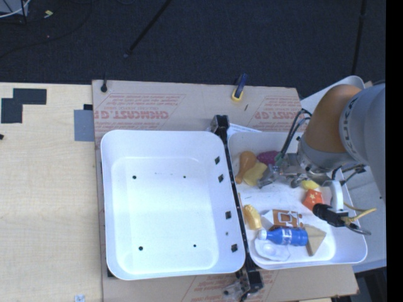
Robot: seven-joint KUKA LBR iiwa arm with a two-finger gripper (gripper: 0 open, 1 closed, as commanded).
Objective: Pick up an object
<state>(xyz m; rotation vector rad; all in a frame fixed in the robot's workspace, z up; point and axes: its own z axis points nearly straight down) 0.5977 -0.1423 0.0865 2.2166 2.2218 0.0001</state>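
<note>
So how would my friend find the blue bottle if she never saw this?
Look at the right bin, the one under the grey arm. Go to its near edge, at the bottom of the view. The bottle lies there on its side with a white cap end; it is the one bright blue thing among yellow and orange toys.

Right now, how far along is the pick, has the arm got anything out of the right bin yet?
Nothing looks picked. The two-finger gripper is down in the right white bin, beside the yellow block and purple piece; whether it has closed on anything is unclear. The blue plastic bottle lies flat. Grasping and lifting remain.
</note>
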